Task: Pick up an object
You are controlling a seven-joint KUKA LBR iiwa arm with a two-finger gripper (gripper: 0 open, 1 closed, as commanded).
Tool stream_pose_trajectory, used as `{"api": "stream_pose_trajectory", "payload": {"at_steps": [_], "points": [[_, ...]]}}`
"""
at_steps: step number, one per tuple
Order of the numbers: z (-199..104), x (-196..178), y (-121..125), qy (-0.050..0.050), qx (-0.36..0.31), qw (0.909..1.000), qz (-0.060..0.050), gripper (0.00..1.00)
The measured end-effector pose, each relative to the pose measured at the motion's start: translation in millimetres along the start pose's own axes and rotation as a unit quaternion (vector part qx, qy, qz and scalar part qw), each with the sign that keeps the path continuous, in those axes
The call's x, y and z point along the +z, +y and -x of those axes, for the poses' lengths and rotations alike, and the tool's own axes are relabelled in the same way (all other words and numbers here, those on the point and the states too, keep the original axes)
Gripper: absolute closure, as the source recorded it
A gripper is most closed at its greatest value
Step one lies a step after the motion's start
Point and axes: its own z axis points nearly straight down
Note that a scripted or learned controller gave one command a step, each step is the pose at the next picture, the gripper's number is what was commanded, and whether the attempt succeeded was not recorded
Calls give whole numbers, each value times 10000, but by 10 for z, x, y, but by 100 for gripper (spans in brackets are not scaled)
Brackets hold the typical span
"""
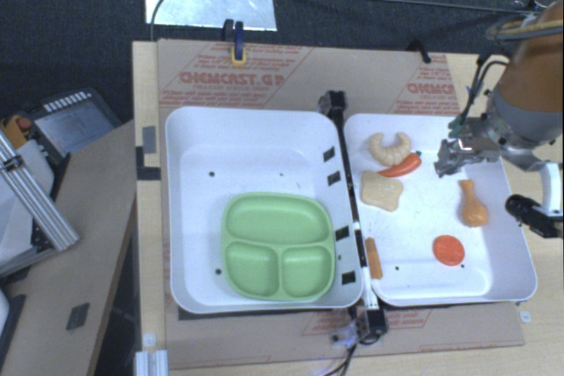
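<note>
gripper point(455, 156) hangs over the right white bin point(520, 277) near its far edge, beside the red plastic chilli point(404, 165), placed to descend; jaw state cannot be told.

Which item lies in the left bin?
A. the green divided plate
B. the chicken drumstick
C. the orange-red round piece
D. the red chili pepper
A. The green divided plate rests in the left bin, while the round piece, drumstick and chili pepper all lie in the right bin.
</note>
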Motion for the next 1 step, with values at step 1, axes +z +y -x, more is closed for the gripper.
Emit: {"api": "stream_pose_trajectory", "payload": {"at_steps": [1], "points": [[-464, 96, 48, 7, -16, 10000, -14, 100]]}}
